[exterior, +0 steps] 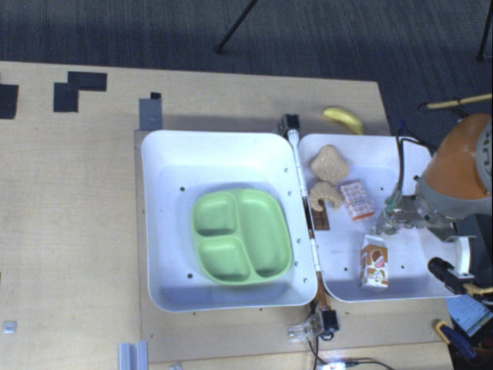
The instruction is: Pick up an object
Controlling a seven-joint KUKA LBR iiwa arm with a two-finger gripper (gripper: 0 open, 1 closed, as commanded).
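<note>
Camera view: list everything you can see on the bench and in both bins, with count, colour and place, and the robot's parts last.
White bins: 2, white, side by side on the bench.
Divided tray: 1, light green, three compartments, in the left bin.
Bread-like pieces: 2, tan, at the far left of the right bin, one in front of the other.
Small packet: 1, red and white, right bin, right of the tan pieces.
Dark bar: 1, brown, by the right bin's left wall.
Small carton: 1, white and brown, near side of the right bin.
Banana: 1, yellow, on the bench behind the right bin.
Arm: 1, grey with orange band, over the right bin's right side.
Gripper: 1, metallic, above the carton.
</note>
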